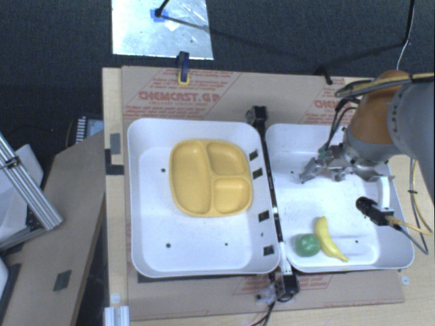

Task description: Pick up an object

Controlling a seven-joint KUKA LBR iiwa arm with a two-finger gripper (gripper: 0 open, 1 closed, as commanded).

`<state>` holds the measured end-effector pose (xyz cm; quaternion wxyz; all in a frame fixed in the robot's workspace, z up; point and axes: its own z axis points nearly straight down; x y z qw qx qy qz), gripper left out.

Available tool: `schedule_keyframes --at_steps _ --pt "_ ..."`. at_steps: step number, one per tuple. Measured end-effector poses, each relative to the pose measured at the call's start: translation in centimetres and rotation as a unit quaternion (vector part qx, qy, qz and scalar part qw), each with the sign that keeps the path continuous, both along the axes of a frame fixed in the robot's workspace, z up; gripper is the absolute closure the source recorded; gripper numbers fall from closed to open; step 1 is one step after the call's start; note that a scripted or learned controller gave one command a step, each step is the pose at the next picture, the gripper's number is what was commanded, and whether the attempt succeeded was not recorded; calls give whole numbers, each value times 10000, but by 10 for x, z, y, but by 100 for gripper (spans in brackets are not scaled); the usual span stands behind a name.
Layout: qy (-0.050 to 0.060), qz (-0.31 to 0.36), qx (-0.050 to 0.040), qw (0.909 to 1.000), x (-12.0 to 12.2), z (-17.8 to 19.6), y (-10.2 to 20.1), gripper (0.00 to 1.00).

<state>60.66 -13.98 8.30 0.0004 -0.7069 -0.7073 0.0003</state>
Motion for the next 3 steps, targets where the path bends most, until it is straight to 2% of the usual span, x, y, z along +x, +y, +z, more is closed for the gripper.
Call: schedule_keyframes --at_steps 1,3 --pt "-25 -2 -7 10000 2 13 0 100" --pt "-37 16 -8 10000 -1 128 -6 100"
